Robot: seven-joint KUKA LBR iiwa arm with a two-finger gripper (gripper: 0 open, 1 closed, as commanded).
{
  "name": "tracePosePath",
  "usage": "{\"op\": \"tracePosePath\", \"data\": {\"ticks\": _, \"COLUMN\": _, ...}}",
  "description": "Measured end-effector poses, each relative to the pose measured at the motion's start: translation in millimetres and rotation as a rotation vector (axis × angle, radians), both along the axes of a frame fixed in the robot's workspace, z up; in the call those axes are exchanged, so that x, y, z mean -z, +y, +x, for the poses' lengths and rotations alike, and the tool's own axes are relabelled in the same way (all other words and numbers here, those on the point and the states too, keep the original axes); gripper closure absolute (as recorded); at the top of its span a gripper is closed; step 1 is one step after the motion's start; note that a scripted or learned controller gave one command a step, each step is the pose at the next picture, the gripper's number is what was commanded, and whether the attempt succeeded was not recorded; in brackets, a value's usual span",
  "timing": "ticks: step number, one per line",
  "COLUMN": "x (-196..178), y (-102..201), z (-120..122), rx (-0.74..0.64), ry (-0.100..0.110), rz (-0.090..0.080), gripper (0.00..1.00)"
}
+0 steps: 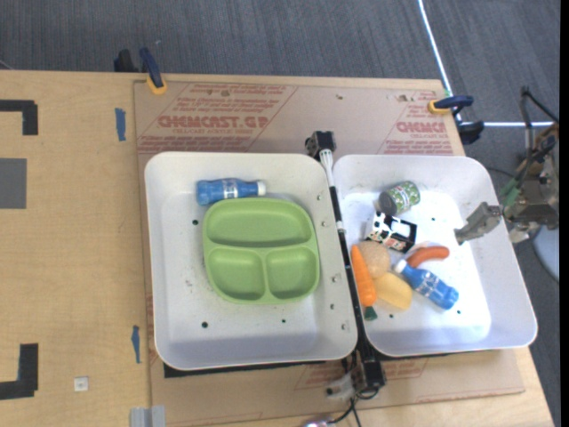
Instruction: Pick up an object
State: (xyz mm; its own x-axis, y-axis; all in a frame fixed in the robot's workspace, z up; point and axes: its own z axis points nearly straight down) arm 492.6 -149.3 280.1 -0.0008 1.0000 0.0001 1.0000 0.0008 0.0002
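Approach step, we judge: grey two-finger gripper (478, 221) hangs over right edge of right white bin (507, 323), nothing between its fingers; how far open, we cannot tell. Candidate objects clustered toward bin's left side, well apart from gripper: green can (401, 196) near back edge, black-and-white carton (392, 231), red sausage-shaped toy (428, 255), blue plastic bottle (430, 286), orange carrot (363, 278) along left edge. Next move, we reckon: travel left, descend over sausage, nearest to it, close
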Motion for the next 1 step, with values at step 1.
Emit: {"op": "tracePosePath", "data": {"ticks": 1, "x": 80.6, "y": 22.1, "z": 53.1, "rx": 0.146, "ry": 0.003, "rz": 0.001, "gripper": 0.00}}
